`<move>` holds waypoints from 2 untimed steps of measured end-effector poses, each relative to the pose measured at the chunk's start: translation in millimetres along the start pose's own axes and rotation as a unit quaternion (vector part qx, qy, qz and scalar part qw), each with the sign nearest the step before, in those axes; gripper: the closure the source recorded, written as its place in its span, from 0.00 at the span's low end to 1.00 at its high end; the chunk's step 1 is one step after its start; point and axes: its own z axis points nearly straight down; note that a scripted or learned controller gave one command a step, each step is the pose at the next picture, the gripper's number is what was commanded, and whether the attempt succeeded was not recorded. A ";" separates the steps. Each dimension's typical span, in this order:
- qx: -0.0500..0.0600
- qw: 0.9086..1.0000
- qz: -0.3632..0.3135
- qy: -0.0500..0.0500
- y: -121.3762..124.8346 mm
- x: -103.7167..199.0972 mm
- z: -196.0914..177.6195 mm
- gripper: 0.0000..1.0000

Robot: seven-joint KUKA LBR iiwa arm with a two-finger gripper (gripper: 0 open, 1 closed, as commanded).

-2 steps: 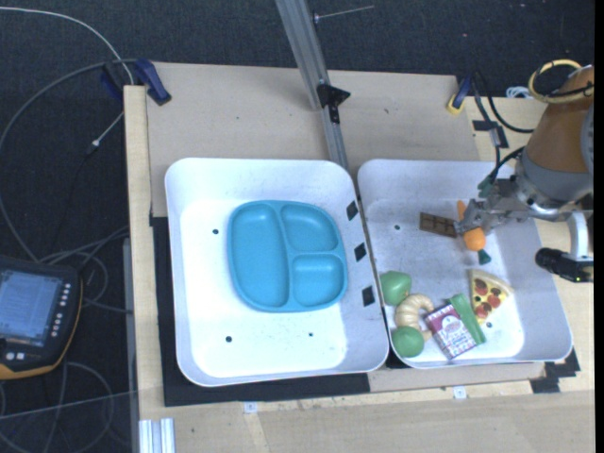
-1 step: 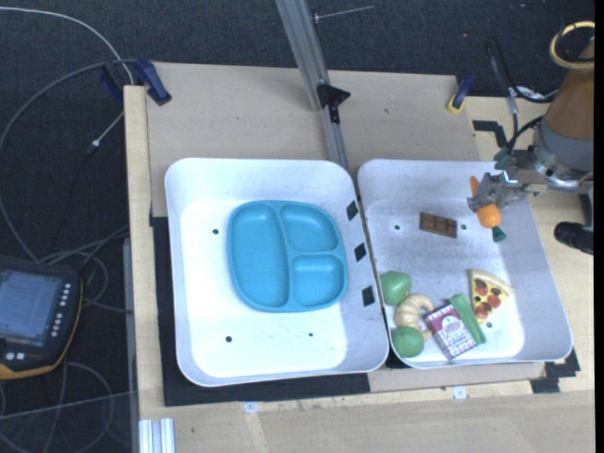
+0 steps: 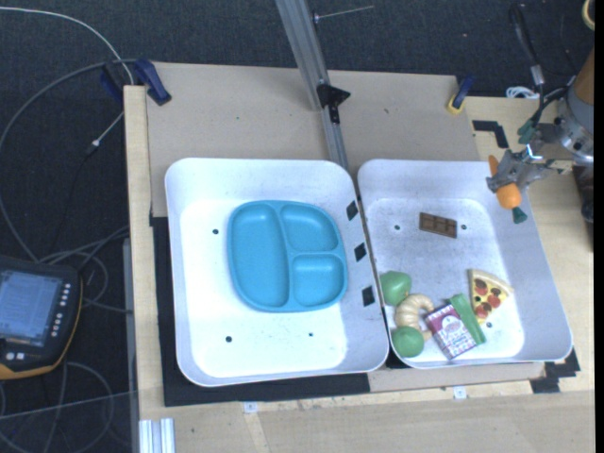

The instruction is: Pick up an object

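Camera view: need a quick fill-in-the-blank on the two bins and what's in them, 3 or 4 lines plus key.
1. The blue divided tray lies in the ____ bin.
2. The brown chocolate bar lies apart from the other items, nearer the ____ edge of the right bin.
3. The pizza slice lies to the ____ of the croissant.
4. The small ball at the gripper is ____ in colour.

Missing words: left; far; right; orange

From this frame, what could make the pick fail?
The gripper sits at the right bin's upper-right rim with a small orange object at its tip; a shallow hold could drop it. The red packet, bread roll and green pieces are crowded together, inviting nudges.
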 end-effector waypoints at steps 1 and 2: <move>0.002 1.000 0.000 0.001 1.5 -0.1 -26.8 1.00; 0.006 1.000 -0.002 0.003 -17.3 58.5 -27.6 1.00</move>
